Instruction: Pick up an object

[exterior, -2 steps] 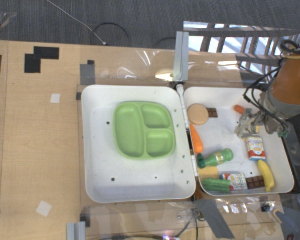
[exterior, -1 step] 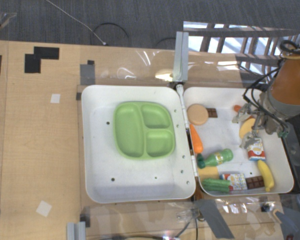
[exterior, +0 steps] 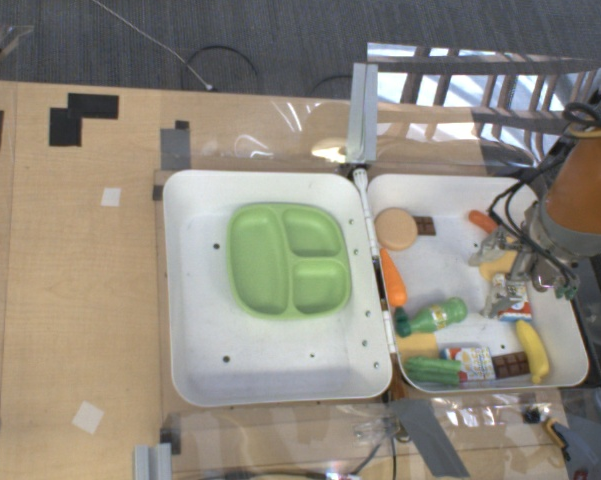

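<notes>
Yellow banana (exterior: 532, 350): lies in the right bin's (exterior: 450, 255) front right corner.
Gripper (exterior: 510, 293): low just behind it; grip state cannot be told.
Advice: centre over banana, descend straight.

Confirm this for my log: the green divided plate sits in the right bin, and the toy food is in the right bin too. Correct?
Not quite. The camera view shows the plate in the left bin; the toy food, such as the banana and carrot, is in the right bin.

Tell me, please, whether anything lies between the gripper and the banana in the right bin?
Nothing visible does. The gripper hangs just above and left of the banana, with a small red-and-blue item beside that gap, not across it.
</notes>
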You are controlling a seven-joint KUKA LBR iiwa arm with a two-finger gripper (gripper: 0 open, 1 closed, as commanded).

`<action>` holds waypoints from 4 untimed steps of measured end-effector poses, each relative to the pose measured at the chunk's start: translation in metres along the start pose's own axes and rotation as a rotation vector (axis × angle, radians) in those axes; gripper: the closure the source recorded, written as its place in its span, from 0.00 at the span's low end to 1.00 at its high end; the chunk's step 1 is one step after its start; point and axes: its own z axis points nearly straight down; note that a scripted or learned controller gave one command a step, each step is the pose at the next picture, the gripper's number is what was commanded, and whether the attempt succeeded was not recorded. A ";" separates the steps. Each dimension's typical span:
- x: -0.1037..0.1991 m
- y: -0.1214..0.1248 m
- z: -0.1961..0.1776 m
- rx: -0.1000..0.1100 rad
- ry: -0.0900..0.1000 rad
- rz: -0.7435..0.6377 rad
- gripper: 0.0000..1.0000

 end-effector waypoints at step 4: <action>-0.027 0.002 -0.036 -0.002 0.015 0.058 0.00</action>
